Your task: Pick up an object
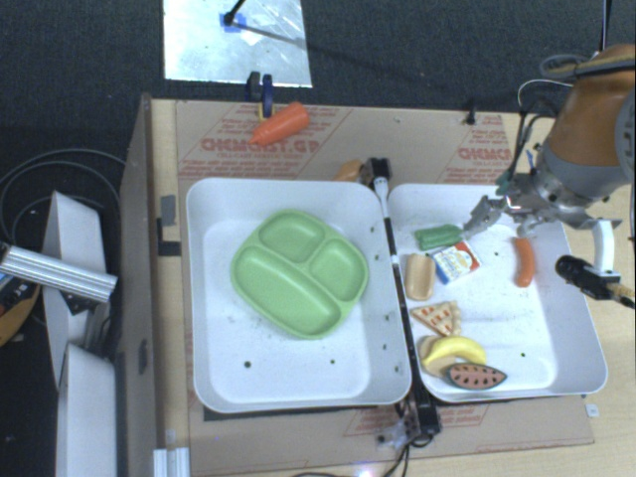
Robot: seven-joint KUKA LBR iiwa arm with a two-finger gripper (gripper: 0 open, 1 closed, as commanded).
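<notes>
The right bin (571,341) holds several toy foods: a green piece (437,237), a small carton (455,261), an orange sausage (524,261), a bun (419,276), a waffle wedge (437,318), a banana (455,351) and a watermelon slice (477,376). My gripper (503,221) hangs over the back of this bin, between the green piece and the sausage. It is open, its fingers spread apart with nothing between them. One fingertip (481,217) points toward the green piece.
A green divided plate (298,271) lies in the left bin (214,366). Behind the bins on the cardboard lie an orange carrot (280,124) and a blue clamp (260,89). A black divider clip (379,172) sits between the bins.
</notes>
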